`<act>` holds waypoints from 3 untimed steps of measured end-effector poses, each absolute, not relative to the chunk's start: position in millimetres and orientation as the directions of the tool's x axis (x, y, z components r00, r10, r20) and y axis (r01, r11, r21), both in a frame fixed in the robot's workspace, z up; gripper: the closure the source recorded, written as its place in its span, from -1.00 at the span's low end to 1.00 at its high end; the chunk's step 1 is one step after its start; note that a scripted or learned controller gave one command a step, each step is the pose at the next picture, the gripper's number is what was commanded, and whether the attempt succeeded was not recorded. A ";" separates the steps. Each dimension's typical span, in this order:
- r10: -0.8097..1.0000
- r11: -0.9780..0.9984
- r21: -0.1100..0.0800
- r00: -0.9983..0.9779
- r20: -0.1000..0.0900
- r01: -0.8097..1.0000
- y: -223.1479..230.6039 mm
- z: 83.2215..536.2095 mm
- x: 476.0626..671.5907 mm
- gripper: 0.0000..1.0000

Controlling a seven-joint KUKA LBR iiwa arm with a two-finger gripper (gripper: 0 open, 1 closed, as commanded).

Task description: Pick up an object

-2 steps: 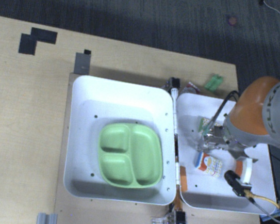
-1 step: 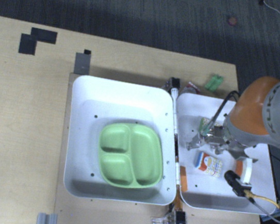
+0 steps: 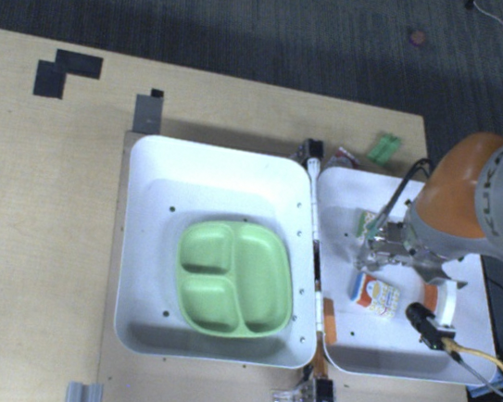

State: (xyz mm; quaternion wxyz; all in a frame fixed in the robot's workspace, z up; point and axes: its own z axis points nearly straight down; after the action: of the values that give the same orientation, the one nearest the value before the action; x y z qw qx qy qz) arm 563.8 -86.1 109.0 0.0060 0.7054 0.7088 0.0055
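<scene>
Green divided tray point(image 3: 234, 277) sits in the left bin point(image 3: 149, 227), untouched. Gripper point(image 3: 377, 252) is down in the right bin point(image 3: 346, 195), just above a small white-and-orange packet point(image 3: 376, 296). Cannot tell its state. Nothing looks lifted yet; the pick remains undone.

- Two bins sit side by side on the bench point(image 3: 31, 237).
- Left bin point(image 3: 155, 190): a divided tray point(image 3: 235, 277) lies in its middle.
- Right bin point(image 3: 346, 195): a small carton point(image 3: 378, 297) lies near centre; the gripper point(image 3: 377, 252) is just behind it.
</scene>
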 end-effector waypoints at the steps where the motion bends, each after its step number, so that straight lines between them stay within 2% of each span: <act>1: 1.000 0.005 0.016 -0.005 -0.001 1.000 -86.1 108.9 563.7 -1.00; 2: 1.000 0.004 0.006 -0.004 0.000 1.000 -82.2 86.5 575.2 -1.00; 3: 1.000 0.007 0.013 -0.007 0.001 1.000 -81.1 98.3 577.4 1.00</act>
State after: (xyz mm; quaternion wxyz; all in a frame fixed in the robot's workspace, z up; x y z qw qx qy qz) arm 577.4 -81.1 98.3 0.0040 0.7046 0.7096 0.0050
